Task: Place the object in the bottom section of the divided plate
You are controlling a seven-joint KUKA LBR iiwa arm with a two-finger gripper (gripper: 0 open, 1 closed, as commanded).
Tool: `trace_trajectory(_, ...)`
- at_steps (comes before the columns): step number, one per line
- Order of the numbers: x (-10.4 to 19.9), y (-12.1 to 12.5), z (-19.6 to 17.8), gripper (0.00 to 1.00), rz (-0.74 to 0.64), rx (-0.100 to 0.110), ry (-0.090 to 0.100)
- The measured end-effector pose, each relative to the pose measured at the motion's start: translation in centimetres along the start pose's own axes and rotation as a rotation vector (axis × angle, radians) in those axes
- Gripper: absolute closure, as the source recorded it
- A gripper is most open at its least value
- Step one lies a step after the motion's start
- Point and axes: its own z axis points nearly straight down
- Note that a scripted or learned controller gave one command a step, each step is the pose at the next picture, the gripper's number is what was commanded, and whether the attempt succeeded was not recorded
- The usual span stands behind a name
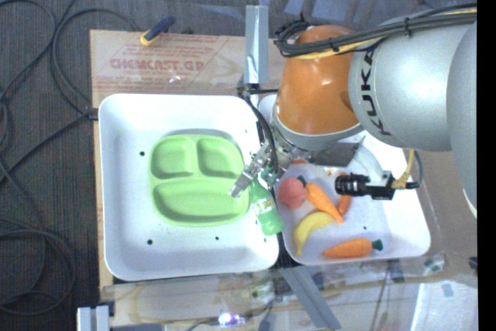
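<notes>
Green bottle (266, 212), pinched at its top by the clenched tool (256, 176) at frame centre, hangs over the rim between the two white bins and should be carried left and lowered gently into the divided plate (174, 184)'s bottom section.

The divided plate (194, 181) is lime green with three sections: two small ones up top, one wide one along the bottom. It sits flat in the left white bin, center-left of frame. The green object (266, 211), bottle-like, lies tilted just off the plate's lower right edge.
</notes>
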Motion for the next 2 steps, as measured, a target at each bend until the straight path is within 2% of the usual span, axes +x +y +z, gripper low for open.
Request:
trace_trajectory(1,0.0,0.0,0.0,0.0,0.001,0.0,0.0)
trace_trajectory(2,-1.2,-5.1,2.0,0.0,0.087,0.0,0.001)
